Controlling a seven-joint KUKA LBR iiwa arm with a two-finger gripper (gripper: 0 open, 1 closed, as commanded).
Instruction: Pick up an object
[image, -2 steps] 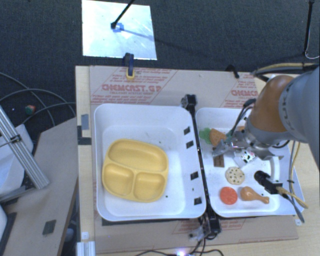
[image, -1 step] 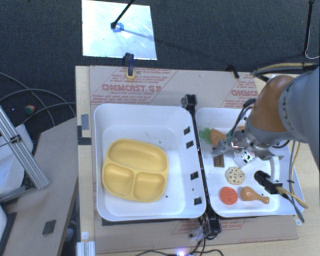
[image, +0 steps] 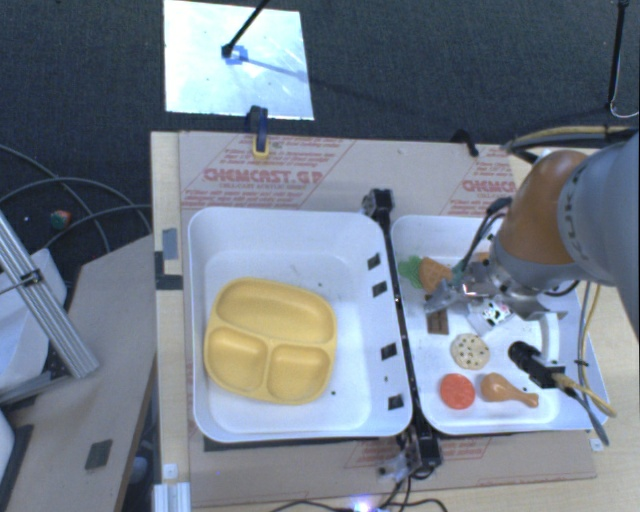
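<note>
**A:** What's on the bench, biggest first?

**B:** A brown cardboard sheet with red print (image: 300, 172) lies under two shallow white plastic bins set side by side. The left bin (image: 290, 240) holds a yellow three-compartment plastic tray (image: 270, 338). It's roughly central, a bit toward the bin's left wall. The right bin (image: 425, 238) holds all the small items.

**A:** Arm?

**B:** The grey arm (image: 590, 215) comes in over the right bin's right edge, with its orange band (image: 535, 205) above the bin's far-right part. The gripper (image: 452, 291) sits low over the left half of that bin.

**A:** Claw state?

**B:** Cannot tell, the wrist hardware blocks the view. I see nothing held in it.

**A:** Pick candidates?

**B:** All are in the right bin:
- The tan toy chicken drumstick (image: 508, 390) lies along the near edge, right of centre.
- The orange toy carrot with green leaves (image: 430, 271) is by the left wall toward the far edge, just beside the gripper.
- The round pale cookie with dark chips (image: 468, 350) is mid-bin.
- The flat red disc (image: 458, 391) is at the near edge, between the cookie and the rim, just left of the drumstick.
- The small brown rectangular block (image: 437, 321) is near the left wall, just below the gripper.
- The small white cube with dark spots (image: 495, 313) is close to the wrist and partly covered.

**A:** Any contact?

**B:** The disc and drumstick are nearly touching. I can't confirm contact between the carrot and the gripper.
</note>
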